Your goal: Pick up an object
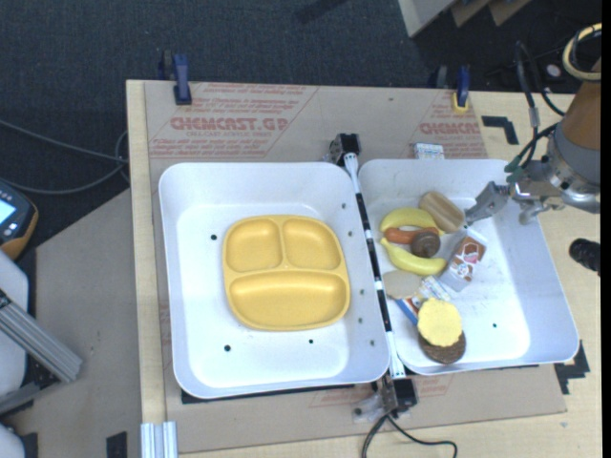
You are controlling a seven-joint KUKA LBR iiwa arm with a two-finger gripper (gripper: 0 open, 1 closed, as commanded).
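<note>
Bench board [286, 122]: brown sheet under both bins, red print reads "CHEMCAST GP" top left, same print partly readable top right, smaller lines above too small to read. Two blue clamps [179, 72] hold its far edge

Left bin [191, 256]: white, shallow, holds one yellow tray [284, 273] with three compartments, two small on the far side and one wide on the near side, sitting flat mid-bin

Right bin [535, 294]: white, touching left bin along the centre seam. Objects all bunched in its left half

Arm [580, 132]: comes in from right, over the bin's far right corner, orange band at the frame edge

Claw [487, 203]: grey, points left and down toward the pile, tip just beside the tan bun. Can't tell whether it's released or clenched, too small and blurred. Nothing seen in its grip

Pile:
- banana [406, 241], yellow, curved, against the seam
- yellow disc [440, 321] stacked on a brown disc [445, 348], near edge of bin
- tan bun [441, 210], far end of pile, touching banana
- small packet [467, 259], red and white, lettering unreadable, right of banana
- dark round piece [425, 244] resting on banana
- pale flat piece [403, 284] below banana

White label [431, 151] on board behind right bin, text unreadable

Black clip [346, 145] at far end of seam
</note>
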